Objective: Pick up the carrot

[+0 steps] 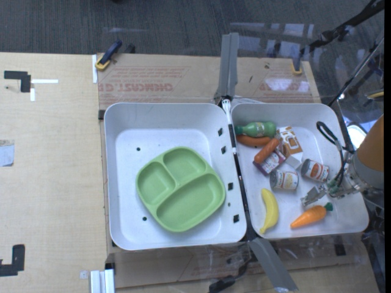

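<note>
The carrot (307, 217) is orange with a small green top and lies near the front right corner of the right bin (360, 223). Its green end points up and to the right. My gripper (314, 195) reaches in from the right edge and hangs just beyond the carrot, close above its green end. It stands between the carrot and a small can (315, 171). Nothing shows held in it.
The right bin also holds a banana (269, 209), a second can (284, 180), a purple packet (273, 162), a snack box (291, 140), a green bottle (256, 129) and two orange-red sausage-like pieces (253, 141). In the left bin (116, 163) lies a green divided plate (180, 189).
</note>
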